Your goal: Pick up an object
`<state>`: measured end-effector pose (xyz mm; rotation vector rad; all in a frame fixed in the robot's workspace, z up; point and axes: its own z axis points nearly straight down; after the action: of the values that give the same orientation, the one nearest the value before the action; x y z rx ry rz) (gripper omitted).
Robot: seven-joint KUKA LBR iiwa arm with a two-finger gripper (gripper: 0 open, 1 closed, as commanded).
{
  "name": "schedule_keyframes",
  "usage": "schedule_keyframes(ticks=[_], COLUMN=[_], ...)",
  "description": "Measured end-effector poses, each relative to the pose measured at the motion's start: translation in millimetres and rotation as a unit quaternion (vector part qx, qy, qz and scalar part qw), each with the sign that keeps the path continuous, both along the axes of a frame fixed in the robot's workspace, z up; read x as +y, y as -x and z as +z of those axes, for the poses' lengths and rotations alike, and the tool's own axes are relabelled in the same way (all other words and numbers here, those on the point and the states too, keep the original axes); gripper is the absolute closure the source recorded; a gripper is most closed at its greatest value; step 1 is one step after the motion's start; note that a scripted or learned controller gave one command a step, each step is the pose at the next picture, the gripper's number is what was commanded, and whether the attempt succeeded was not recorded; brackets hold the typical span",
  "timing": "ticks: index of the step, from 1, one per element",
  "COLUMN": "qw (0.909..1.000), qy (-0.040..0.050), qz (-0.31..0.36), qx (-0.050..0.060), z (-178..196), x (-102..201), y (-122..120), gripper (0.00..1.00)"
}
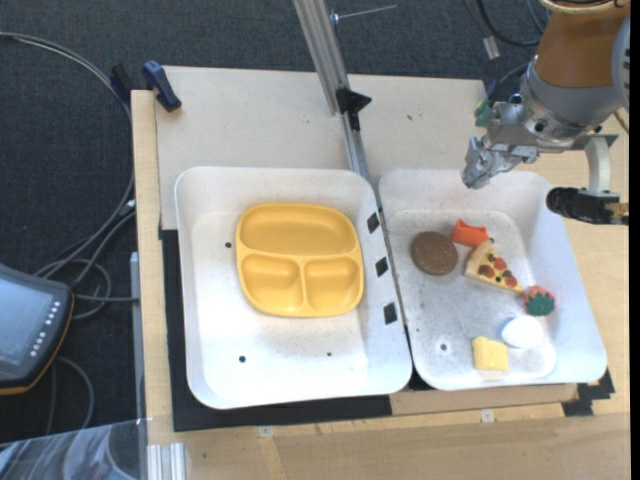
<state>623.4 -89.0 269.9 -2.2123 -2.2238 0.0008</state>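
My gripper (479, 171) hangs above the far edge of the right bin (568, 258), behind the toy food. In that bin lie a brown round patty (435, 253), a small orange piece (469, 233), a pizza slice (494, 267), a strawberry-like piece (540, 301), a white egg-shaped piece (521, 332) and a yellow cheese block (489, 353). Nothing is visible between the gripper's tips; the orange piece lies a short way in front of it.
The left bin (210, 268) holds a yellow divided plate (299, 258). A slanted metal pole (330, 48) rises behind the seam between the bins. Cables and a pendant lie off the bench to the left.
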Motion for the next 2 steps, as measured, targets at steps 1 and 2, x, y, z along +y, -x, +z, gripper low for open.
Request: schedule_keyframes(ticks=[1, 2], qw=[1.0000, 1.0000], qy=[-0.0004, -0.0001], qz=[0.001, 0.001], qx=[0.000, 0.000], z=[0.7, 0.6], x=[60.8, 111.6], y=[13.9, 32.9], gripper=[1.00, 1.00])
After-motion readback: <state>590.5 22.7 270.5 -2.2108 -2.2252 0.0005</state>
